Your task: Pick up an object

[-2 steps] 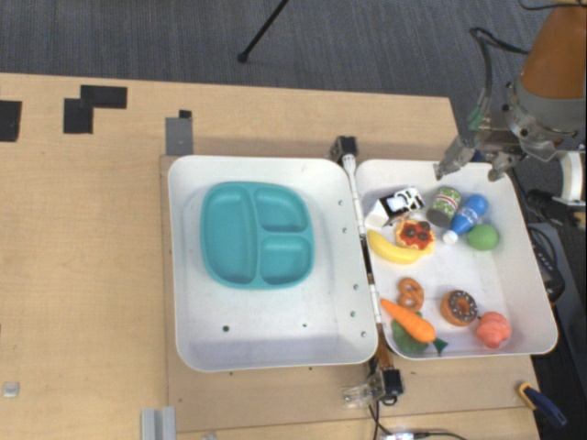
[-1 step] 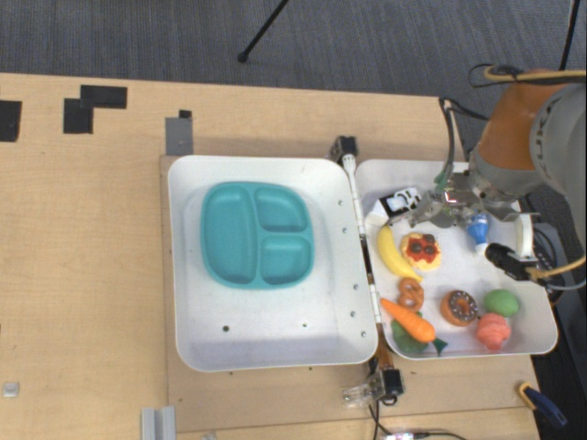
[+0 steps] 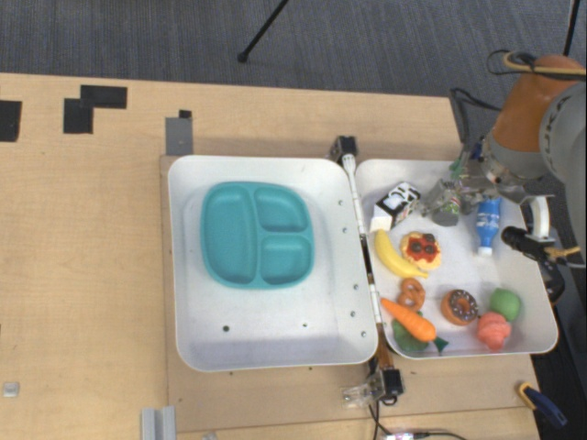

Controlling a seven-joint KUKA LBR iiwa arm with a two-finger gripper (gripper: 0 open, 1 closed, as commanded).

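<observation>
My gripper (image 3: pixel 446 203) hangs low over the back of the right bin (image 3: pixel 541 337), reaching in from the right. It sits between a black-and-white toy (image 3: pixel 396 200) on its left and a blue bottle (image 3: pixel 488 224) on its right. Just in front of it lies a small red-topped tart (image 3: pixel 422 248) beside a yellow banana (image 3: pixel 393 257). Nothing is visibly held.
Nearer the front of the right bin lie a pretzel (image 3: pixel 412 291), a carrot (image 3: pixel 410 319), a chocolate donut (image 3: pixel 459 306), a green apple (image 3: pixel 505 303) and a pink fruit (image 3: pixel 493 330). The left bin (image 3: pixel 275 346) holds a teal divided plate (image 3: pixel 257 235).
</observation>
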